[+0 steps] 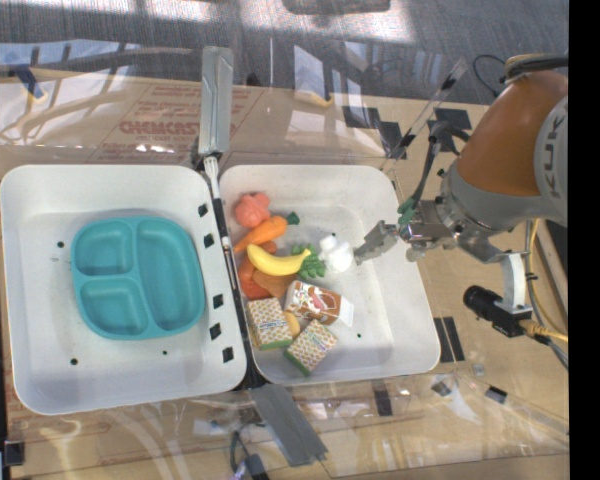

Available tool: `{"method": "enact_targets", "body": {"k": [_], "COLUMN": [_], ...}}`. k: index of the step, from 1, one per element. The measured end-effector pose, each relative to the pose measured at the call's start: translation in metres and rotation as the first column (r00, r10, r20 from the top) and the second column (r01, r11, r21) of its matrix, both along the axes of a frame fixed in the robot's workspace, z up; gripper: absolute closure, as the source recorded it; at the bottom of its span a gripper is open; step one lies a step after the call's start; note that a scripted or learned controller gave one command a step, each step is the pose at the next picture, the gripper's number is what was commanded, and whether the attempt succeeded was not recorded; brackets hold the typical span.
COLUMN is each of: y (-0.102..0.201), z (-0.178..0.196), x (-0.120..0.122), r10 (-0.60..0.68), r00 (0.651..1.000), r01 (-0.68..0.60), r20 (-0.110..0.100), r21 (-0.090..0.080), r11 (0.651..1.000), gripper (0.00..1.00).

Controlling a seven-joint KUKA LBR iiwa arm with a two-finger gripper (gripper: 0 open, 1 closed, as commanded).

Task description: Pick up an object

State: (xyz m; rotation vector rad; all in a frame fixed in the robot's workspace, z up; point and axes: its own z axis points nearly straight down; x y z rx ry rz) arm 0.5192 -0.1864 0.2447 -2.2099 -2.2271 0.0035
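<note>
Two shallow white bins sit side by side on the table. The left bin [30, 368] holds a teal divided plate [137, 276], lying flat near its middle. The right bin [405, 318] carries all the loose items, and they crowd its nine o'clock side against the shared wall, probably because they were tipped or pushed there; the three o'clock half of the floor is bare.

In that heap, a pinkish-red toy fruit [251, 210] lies at about ten o'clock, with a toy carrot [263, 232] just below it and a toy banana [276, 261] crossing beneath that. A small white object [337, 256] with a green piece beside it sits at the heap's three o'clock edge. Toward six o'clock lie three small printed packets [310, 303], touching or overlapping one another.

The gripper [365, 250] reaches in from three o'clock, tilted low over the bin, its tip just beside the white object. Whether the fingers are wide or narrow cannot be told from this slant, and nothing is seen held between them.

The white object looks like the likeliest target, since it stands apart from the tangle and leaves room around it; the stacked packets would be harder to separate.
</note>
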Motion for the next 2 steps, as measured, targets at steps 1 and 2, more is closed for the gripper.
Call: {"method": "enact_targets", "body": {"k": [1,2], "y": [-0.014,0.073], "z": [-0.024,-0.14], "x": [0.064,0.076], "r10": [-0.047,-0.109], "r00": [0.999,0.994], "r01": [0.047,0.109], "r20": [0.0,0.004], "r21": [-0.001,-0.001], "r11": [0.999,0.994], "gripper": [0.0,0.0]}}
